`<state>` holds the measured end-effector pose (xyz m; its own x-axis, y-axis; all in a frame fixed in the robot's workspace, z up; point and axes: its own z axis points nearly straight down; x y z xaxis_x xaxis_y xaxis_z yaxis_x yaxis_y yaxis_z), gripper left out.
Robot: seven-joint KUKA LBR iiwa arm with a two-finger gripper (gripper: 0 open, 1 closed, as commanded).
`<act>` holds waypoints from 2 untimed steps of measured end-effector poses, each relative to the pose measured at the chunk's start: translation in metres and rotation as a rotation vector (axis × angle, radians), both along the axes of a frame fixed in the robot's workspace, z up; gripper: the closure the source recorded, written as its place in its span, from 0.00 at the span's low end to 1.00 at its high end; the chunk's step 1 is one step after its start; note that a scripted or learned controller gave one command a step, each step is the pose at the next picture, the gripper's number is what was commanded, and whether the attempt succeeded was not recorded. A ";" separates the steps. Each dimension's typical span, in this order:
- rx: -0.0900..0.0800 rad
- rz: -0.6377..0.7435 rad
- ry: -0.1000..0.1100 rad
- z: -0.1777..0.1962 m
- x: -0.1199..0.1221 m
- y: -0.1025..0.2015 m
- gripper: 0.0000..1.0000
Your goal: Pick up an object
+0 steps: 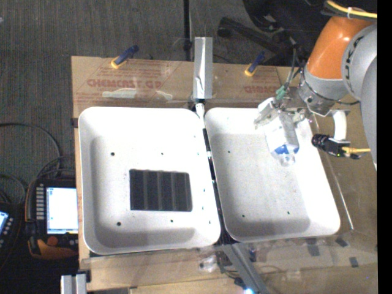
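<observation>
A clear plastic bottle (283, 142) with a blue patch near its lower end hangs over the upper part of the right bin (257, 219). Its top end sits between the fingers of my gripper (280, 115), which is shut on it. The grey arm with its orange band (334, 38) reaches in from the upper right. A dark ribbed rectangular block (160, 190) lies flat in the middle of the left bin (104, 139).
A metal post (202, 69) stands behind the seam between the bins. Two clamps (124, 56) hold the cardboard-coloured board at the back. A tablet-like device (58, 210) lies on the floor at the left. Cables hang by the wrist at right.
</observation>
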<state>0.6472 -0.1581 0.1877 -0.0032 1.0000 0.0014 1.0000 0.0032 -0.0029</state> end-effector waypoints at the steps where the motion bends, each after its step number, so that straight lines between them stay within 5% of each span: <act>1: -0.002 -0.013 -0.002 -0.094 -0.018 -0.036 0.00; 2: -0.004 0.092 -0.019 -0.095 -0.085 -0.048 0.00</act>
